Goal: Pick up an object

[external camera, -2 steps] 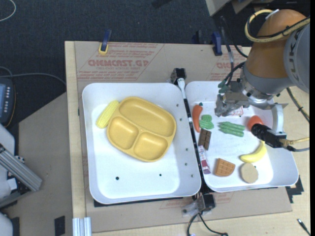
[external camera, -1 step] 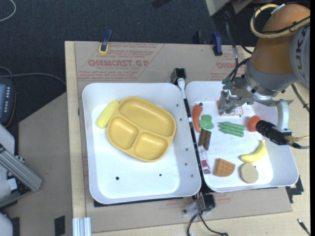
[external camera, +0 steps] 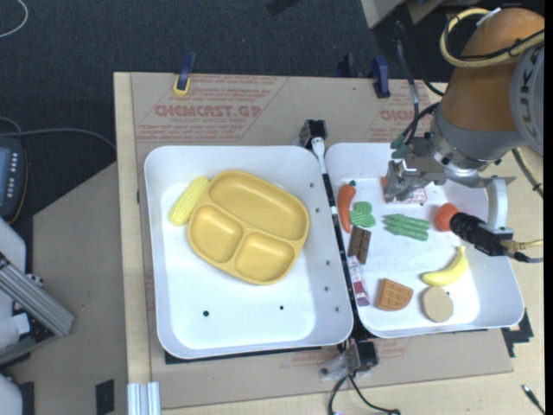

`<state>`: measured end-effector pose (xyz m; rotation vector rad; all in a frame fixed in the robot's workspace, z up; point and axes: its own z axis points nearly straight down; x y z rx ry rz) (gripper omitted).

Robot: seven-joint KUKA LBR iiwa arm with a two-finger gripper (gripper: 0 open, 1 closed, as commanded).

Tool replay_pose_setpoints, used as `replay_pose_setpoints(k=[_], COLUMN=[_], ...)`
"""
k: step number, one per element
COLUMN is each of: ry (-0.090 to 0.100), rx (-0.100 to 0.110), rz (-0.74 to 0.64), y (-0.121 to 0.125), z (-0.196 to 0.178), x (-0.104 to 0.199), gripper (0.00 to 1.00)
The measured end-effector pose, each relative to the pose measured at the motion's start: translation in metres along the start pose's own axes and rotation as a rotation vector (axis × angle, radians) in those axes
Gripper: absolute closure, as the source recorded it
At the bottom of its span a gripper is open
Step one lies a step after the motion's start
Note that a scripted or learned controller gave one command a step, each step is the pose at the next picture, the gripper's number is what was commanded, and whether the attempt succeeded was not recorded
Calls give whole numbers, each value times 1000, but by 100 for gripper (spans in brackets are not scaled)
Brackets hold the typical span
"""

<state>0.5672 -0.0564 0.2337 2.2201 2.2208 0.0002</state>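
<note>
The gripper [external camera: 404, 185] is hovering over the back of the right bin [external camera: 510, 296], just behind the green beans [external camera: 406, 226], and whether its jaws are wide or narrow I cannot tell. To do this step well, I judge it should be lowering straight onto one well-separated item, such as the beans or the banana [external camera: 447, 269], keeping clear of the bin wall and neighbours. Counting: the right bin is holding one carrot [external camera: 346, 206], one lettuce leaf [external camera: 362, 215], one tomato [external camera: 445, 216], one chocolate bar [external camera: 359, 245], one waffle [external camera: 393, 295] and one biscuit [external camera: 438, 304], while the left bin [external camera: 173, 309] is holding one yellow tray [external camera: 249, 226] and one corn cob [external camera: 188, 201].
</note>
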Motion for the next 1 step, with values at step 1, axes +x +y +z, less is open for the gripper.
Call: replay_pose_setpoints(k=[1], ry=[-1], rx=[-1], rz=[-1], y=[12], z=[10], x=[-3], gripper=[100])
